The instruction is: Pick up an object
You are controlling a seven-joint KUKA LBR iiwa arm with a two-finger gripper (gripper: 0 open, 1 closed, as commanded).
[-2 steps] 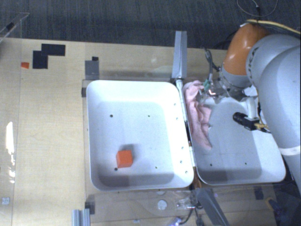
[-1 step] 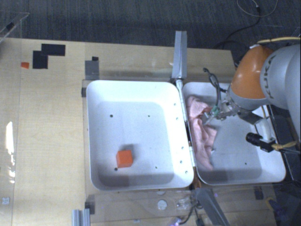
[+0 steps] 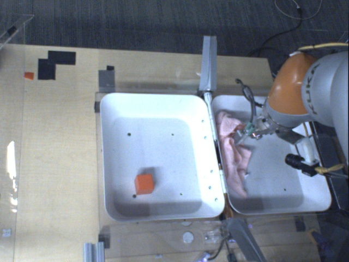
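Camera view looks down on a pale wooden table (image 3: 54, 162) carrying two shallow white bins side by side. The left bin (image 3: 158, 111) is the larger in the frame, and an orange block (image 3: 144, 184) sits on its floor toward the near left corner, well apart from the walls. The right bin (image 3: 283, 198) lies just beside it, the two rims meeting along a grey divider rail (image 3: 208, 64) that runs toward the far edge. The grey arm (image 3: 327, 91), with its orange band (image 3: 292, 89), reaches in from the right over the right bin. A pink cloth (image 3: 234, 152) lies crumpled along the left wall of the right bin, stretching from the far end toward the near end. The hand (image 3: 248, 132) is down at the far part of the cloth, touching or just above it; whether it is open, closed or gripping the cloth cannot be told from this angle. Black patches (image 3: 54, 63) and a small orange mark (image 3: 29, 76) sit on the far left of the table.
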